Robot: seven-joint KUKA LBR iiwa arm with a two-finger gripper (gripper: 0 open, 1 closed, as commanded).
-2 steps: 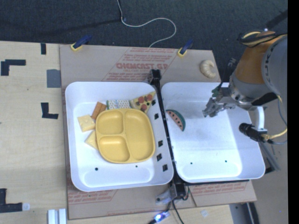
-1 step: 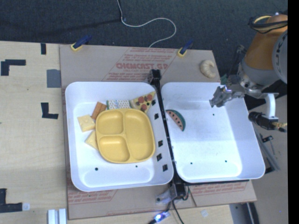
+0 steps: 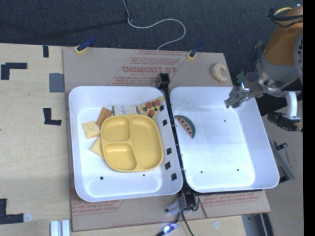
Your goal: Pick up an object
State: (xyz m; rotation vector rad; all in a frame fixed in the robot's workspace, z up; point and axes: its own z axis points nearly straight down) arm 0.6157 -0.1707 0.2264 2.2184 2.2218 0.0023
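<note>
A watermelon slice toy [image 3: 186, 125] lies in the right bin [image 3: 246, 181], near its left wall. In the left bin [image 3: 83, 181] a yellow divided plate [image 3: 132, 142] rests over several flat toy foods: a pizza slice [image 3: 152, 106], a brown cracker [image 3: 104, 115] and pale yellow squares [image 3: 90, 129]. My gripper [image 3: 233, 100] hangs over the right bin's upper right corner, well right of the watermelon slice. Nothing shows between its fingertips.
A beige rounded object [image 3: 220, 72] lies on the cardboard behind the right bin. Blue and yellow clamps [image 3: 85, 44] hold the cardboard's back edge. A white cable [image 3: 157, 23] loops on the dark floor beyond. Black clips join the bins along their shared wall [image 3: 170, 132].
</note>
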